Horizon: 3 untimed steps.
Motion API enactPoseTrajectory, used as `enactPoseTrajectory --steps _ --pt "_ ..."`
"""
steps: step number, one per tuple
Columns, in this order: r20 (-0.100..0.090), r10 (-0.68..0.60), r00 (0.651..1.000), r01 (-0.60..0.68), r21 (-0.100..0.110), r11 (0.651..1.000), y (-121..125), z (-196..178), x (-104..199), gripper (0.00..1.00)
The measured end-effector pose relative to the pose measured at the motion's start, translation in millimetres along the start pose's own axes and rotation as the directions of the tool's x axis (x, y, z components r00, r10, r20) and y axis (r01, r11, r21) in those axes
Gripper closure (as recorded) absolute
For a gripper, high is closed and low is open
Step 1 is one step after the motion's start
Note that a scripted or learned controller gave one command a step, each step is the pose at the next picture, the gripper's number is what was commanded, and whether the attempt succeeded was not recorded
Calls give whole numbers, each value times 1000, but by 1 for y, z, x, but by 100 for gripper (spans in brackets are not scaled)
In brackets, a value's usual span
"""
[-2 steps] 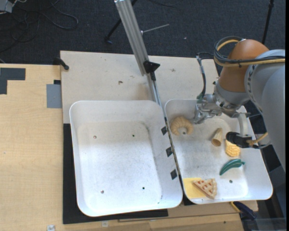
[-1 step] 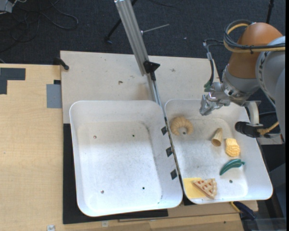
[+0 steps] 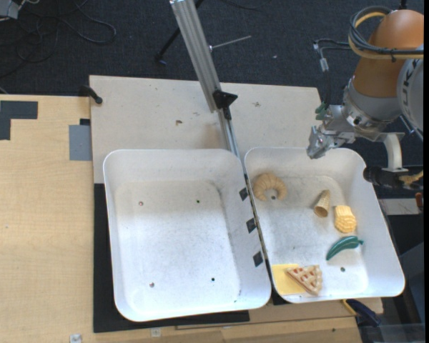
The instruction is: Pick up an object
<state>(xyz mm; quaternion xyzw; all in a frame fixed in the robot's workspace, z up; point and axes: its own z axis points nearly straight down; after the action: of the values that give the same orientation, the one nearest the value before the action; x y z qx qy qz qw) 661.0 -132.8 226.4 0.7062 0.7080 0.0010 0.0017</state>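
We see two shallow white bins side by side; the left bin [image 3: 171, 234] holds nothing to lift, so our work lies in the right bin [image 3: 375, 213]. The gripper [image 3: 319, 147] hangs over that bin's far rim with nothing between its tips, and at this size we cannot tell how it is set.

We judge the reach is just beginning. To do it well we would choose a piece standing apart from its neighbours and from the walls, come straight down over its middle, and close across its narrow side.

Largest is the curled tan pastry [image 3: 269, 187], ridged and rounded, well clear. Next the flat, gridded waffle wedge [image 3: 304, 277], near the front wall. The bumpy yellow corn [image 3: 345, 219] sits just beside the small tapered cone [image 3: 322, 203]. The slim green pepper [image 3: 343, 246] looks smooth and likely slippery.
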Motion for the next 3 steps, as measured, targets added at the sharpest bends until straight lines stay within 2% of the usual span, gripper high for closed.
enactPoseTrajectory --steps 1,2,3 --pt "-1 -2 1000 2 2 1000 0 -19 -1 100" --pt "-3 -1 1000 1 9 1000 -28 -15 48 100" --pt "-4 -1 1000 2 8 1000 -43 -23 100 100"
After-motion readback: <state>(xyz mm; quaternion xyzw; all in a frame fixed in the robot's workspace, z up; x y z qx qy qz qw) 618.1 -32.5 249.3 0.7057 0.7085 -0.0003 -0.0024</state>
